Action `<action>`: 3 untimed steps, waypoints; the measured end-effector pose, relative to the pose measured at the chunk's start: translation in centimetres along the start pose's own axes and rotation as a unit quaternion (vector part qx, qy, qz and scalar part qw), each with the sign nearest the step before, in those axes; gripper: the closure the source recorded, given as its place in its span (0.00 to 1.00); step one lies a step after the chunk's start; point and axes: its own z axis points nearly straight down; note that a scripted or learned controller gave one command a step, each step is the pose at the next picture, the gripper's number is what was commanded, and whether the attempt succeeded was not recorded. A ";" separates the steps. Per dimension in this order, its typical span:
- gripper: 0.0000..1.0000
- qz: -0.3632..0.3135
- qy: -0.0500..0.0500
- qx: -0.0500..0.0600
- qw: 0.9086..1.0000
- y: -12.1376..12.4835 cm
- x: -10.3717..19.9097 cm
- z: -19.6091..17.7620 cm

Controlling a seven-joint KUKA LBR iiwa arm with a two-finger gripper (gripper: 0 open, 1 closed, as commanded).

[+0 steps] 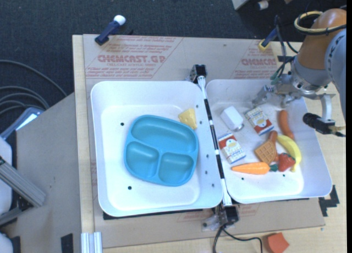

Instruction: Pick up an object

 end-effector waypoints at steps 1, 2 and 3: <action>0.00 0.000 0.001 0.000 1.000 0.0 -0.2 0.0; 0.00 -0.001 0.003 0.001 1.000 0.1 -0.4 0.0; 0.00 -0.001 0.003 0.001 1.000 0.1 -0.4 0.0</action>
